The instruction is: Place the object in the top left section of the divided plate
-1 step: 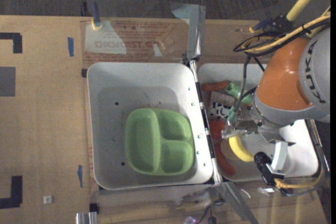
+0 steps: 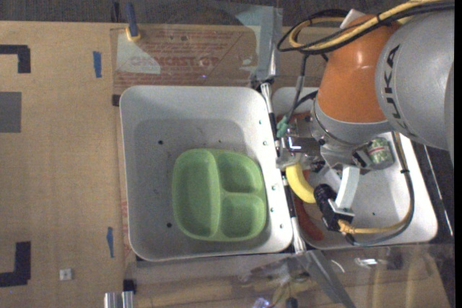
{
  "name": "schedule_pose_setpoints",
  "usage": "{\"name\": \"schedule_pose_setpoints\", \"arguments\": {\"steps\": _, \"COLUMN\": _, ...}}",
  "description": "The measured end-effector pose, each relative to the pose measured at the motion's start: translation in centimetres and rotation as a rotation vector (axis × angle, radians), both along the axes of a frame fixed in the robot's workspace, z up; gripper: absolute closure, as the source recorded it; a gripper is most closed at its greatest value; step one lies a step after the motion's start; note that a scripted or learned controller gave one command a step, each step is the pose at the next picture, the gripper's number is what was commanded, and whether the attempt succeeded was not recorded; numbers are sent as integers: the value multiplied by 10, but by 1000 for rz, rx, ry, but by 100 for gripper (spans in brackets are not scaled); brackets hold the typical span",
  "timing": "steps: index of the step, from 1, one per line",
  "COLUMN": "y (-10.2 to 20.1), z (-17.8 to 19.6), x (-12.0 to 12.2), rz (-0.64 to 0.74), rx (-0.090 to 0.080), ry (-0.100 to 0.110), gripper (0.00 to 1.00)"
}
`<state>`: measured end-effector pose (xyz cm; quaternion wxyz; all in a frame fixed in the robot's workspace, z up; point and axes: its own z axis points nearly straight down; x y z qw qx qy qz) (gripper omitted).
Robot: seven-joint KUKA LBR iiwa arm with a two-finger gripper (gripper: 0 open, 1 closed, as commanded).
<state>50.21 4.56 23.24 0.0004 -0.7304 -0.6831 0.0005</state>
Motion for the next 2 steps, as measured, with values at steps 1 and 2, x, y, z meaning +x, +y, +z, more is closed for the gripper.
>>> {"name": "schedule_pose_setpoints", "arguments": {"steps": 1, "y": 28, "z": 1, "x": -10, "rz": 93, "rx": 0, "ry": 2, "gripper": 100}}
{"name": "schedule_pose_setpoints", "arguments": {"steps": 2, "y": 30, "z": -47, "x": 29, "rz": 193, "rx": 1, "ry": 2, "gripper": 100}}
